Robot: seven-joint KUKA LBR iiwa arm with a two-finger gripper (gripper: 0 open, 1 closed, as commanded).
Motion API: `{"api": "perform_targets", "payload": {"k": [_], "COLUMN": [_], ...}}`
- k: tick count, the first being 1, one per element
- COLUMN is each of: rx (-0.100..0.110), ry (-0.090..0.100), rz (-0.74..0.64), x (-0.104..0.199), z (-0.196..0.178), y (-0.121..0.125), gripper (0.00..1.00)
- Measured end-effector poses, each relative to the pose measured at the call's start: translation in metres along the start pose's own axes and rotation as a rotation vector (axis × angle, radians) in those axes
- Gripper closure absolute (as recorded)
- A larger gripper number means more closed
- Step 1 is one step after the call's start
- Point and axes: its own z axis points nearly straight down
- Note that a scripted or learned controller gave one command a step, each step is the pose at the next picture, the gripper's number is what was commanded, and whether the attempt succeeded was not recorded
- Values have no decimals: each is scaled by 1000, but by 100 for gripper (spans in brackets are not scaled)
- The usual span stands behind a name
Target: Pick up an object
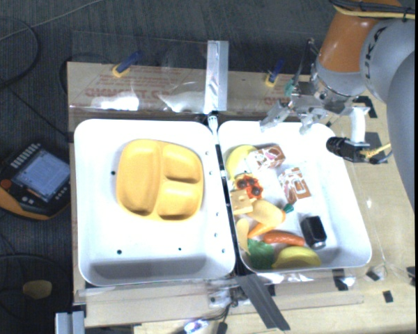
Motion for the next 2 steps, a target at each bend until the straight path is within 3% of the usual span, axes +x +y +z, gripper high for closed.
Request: {"api": "perform_targets", "payload": {"k": [1,2], "rx": [-16,-10], "ry": [-3,-8], "rz": [118,-7], "x": [-28,-41], "z": [90,129], "y": [-14,8], "gripper": [0,0]}}
